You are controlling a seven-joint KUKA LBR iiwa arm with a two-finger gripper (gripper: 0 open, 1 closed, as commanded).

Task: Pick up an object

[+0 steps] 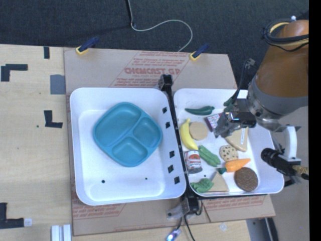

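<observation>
Glossy white plastic bins [80,134], matt blue plastic tray [127,133], brown cardboard underlay [145,69].

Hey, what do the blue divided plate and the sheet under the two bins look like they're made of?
Blue divided plate: likely molded plastic, judging by its uniform colour, rounded compartments and soft sheen.
Sheet under the bins: looks like corrugated cardboard, matte brown with red printed lettering.

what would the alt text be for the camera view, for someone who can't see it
A grey and orange robot arm reaches from the right, its gripper low over the right white bin of toy food: a banana, carrot, cookies and a green pepper. The left white bin holds a blue divided plate.
</observation>
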